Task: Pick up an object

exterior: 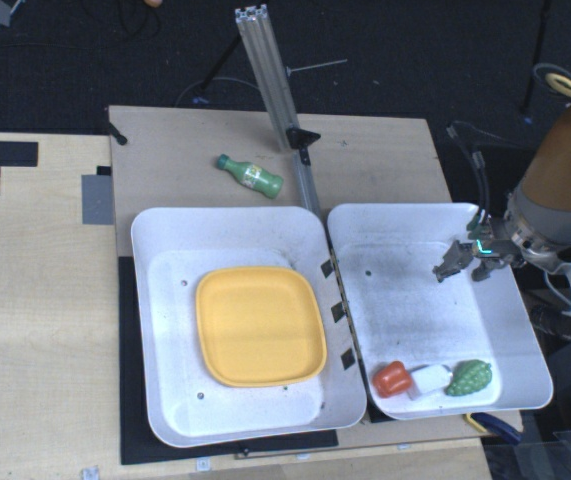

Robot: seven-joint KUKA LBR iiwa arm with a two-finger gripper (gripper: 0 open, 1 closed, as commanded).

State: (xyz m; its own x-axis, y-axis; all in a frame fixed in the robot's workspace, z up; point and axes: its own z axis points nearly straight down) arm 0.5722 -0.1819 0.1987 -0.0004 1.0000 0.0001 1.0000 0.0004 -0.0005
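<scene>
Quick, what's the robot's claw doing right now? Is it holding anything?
Claw: open, holding nothing, over the right bin, far from the red, white and green things in its near corner.

Red pepper [393, 378], white piece [430, 380], green cluster [469, 377] line right bin's near edge.

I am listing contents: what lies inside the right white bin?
Inside the right white bin: a red pepper-like toy, a small white piece, a green bumpy toy. Anything beneath them is covered.
</scene>
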